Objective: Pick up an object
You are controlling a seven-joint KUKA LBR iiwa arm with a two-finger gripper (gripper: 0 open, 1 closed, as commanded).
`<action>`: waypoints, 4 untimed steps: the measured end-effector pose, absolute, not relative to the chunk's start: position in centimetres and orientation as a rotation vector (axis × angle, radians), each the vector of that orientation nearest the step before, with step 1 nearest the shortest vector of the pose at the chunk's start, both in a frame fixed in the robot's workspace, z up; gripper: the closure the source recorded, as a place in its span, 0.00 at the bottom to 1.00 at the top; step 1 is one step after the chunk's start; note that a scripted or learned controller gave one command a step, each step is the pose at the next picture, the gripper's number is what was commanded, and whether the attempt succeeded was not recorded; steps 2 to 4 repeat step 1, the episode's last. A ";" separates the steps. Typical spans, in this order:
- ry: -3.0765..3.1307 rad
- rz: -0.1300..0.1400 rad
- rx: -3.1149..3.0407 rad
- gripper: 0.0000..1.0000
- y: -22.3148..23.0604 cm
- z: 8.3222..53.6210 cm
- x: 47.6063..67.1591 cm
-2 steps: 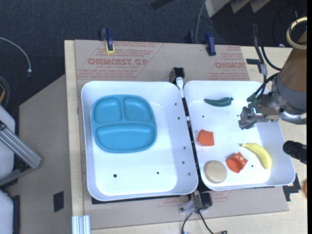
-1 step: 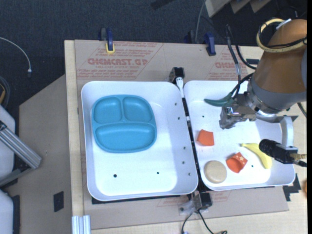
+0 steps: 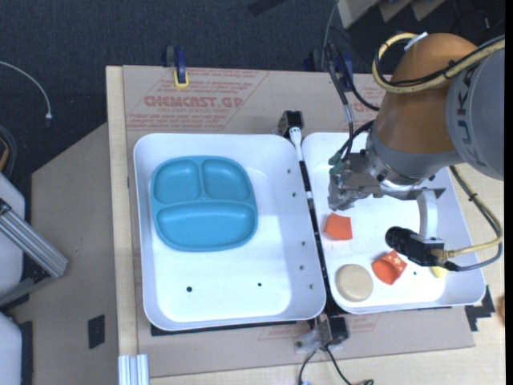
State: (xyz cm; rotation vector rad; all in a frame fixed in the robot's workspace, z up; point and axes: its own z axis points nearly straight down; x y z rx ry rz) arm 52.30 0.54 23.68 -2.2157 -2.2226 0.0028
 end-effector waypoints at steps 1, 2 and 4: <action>-2.226 -0.002 -2.219 1.00 4.8 22.6 54.5; -2.226 -0.002 -2.219 1.00 4.8 22.6 54.5; -2.226 -0.002 -2.219 1.00 4.8 22.6 54.5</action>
